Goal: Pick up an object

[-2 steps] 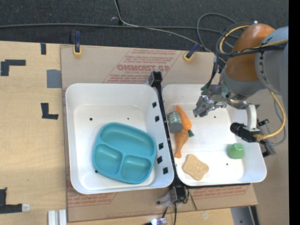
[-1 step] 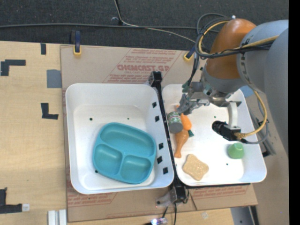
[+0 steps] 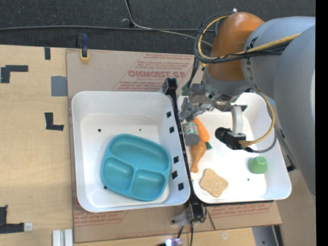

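Looking down, we log the grey two-finger gripper (image 3: 190, 118) low at the right white bin's (image 3: 277, 188) left wall, closed on a small grey cylindrical can (image 3: 191, 132), beside an orange plastic carrot (image 3: 202, 130).

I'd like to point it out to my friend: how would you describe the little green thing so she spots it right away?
Find the right-hand white bin, the one under the grey arm. Near its right wall sits the small green object, roundish and alone. Its neighbours are a tan toast-like piece and an orange carrot-like toy farther left; nothing else there is green.
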`<state>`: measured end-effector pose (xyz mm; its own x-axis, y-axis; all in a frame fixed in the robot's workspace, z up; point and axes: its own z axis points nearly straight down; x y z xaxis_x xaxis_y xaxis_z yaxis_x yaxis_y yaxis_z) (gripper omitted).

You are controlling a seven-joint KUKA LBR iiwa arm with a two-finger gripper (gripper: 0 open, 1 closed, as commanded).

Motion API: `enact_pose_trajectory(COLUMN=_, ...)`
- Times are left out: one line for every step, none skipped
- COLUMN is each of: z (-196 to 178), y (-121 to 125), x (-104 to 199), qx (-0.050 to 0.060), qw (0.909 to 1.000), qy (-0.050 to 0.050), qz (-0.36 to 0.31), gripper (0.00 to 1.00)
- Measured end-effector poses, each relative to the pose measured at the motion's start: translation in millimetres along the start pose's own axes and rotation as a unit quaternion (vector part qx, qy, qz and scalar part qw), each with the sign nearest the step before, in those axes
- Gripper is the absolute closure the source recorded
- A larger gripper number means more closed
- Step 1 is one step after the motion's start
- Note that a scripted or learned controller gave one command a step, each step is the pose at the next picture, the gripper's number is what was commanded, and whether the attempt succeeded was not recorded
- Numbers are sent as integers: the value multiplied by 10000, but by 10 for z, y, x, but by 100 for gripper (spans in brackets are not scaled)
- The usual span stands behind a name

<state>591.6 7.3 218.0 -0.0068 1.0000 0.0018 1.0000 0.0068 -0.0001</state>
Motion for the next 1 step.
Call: enact_pose_trajectory(z=69, y=45, x=473, qx=9, qw=10000, qy=-6, qz=5, gripper=100)
